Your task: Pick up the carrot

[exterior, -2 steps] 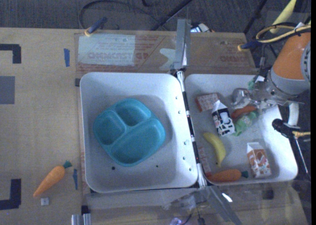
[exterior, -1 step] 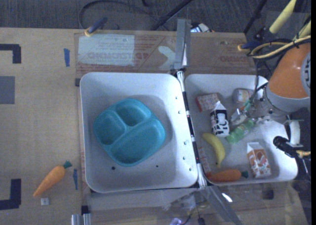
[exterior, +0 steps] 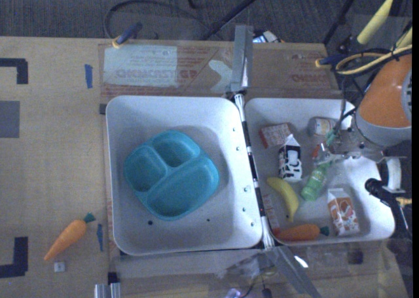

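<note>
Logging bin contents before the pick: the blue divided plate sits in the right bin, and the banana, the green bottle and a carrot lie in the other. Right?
Not quite. The camera view shows the blue divided plate in the left bin, not the right. The banana, green bottle and a carrot lie in the right bin.

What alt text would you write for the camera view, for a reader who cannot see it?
A robot arm reaches from the right over a white bin holding a carrot, banana, green bottle and cartons. The left bin holds a blue plate; another carrot lies outside.
</note>
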`<state>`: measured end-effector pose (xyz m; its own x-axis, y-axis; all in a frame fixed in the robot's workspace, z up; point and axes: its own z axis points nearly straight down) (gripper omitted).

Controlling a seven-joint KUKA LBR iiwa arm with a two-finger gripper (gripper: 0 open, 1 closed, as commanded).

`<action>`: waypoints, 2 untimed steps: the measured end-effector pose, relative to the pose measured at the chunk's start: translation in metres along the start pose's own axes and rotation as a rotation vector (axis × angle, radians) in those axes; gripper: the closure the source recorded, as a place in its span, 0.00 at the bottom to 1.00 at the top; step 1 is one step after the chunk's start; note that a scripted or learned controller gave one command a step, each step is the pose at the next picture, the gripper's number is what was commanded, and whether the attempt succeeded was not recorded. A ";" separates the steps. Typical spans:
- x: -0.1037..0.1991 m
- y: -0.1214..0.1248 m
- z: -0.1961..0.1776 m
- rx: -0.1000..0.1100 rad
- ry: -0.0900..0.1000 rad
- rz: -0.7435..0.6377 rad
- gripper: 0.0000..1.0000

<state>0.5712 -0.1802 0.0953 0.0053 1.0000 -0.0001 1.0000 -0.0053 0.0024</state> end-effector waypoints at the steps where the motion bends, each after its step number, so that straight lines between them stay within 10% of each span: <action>1: -0.009 0.039 -0.115 0.006 -0.001 0.151 1.00; 2: 0.011 0.013 -0.113 0.008 0.002 0.023 1.00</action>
<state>0.5844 -0.1695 0.2083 0.0284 0.9996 0.0014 0.9996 -0.0284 -0.0060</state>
